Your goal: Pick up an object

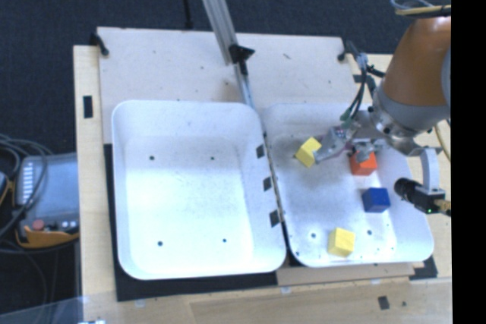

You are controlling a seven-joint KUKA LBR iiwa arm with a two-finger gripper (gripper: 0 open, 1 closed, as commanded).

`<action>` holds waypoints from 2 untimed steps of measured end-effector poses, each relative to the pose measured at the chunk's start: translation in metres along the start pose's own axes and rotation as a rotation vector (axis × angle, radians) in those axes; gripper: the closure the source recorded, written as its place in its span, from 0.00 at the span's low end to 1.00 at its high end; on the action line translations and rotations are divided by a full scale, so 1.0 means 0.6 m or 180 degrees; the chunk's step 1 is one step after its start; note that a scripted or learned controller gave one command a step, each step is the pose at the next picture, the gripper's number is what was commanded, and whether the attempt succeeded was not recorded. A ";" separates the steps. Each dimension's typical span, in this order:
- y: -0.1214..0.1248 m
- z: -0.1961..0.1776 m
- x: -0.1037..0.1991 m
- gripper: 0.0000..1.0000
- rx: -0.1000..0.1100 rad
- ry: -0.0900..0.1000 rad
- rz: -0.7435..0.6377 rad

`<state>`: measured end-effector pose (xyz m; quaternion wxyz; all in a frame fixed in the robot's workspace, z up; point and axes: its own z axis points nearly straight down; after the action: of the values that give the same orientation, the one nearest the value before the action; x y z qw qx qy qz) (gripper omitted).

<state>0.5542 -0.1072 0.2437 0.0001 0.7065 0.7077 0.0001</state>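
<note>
The arm reaches in from the right, and its gripper (343, 146) hangs low over the right bin (304, 239), between a yellow block (307, 152) and an orange block (363, 162). Whether the fingers are wide or narrow I cannot tell. A blue block (376, 199) and a second yellow block (342, 241) lie nearer the front.
</note>
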 end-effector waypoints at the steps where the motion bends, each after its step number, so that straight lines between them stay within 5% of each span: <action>1: 0.000 0.000 -0.001 0.00 -0.0004 -0.0001 0.0010; 2: 0.000 0.100 0.011 0.00 0.0018 -0.0001 0.0017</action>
<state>0.5542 -0.1008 0.1835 -0.0018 0.7084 0.7058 -0.0020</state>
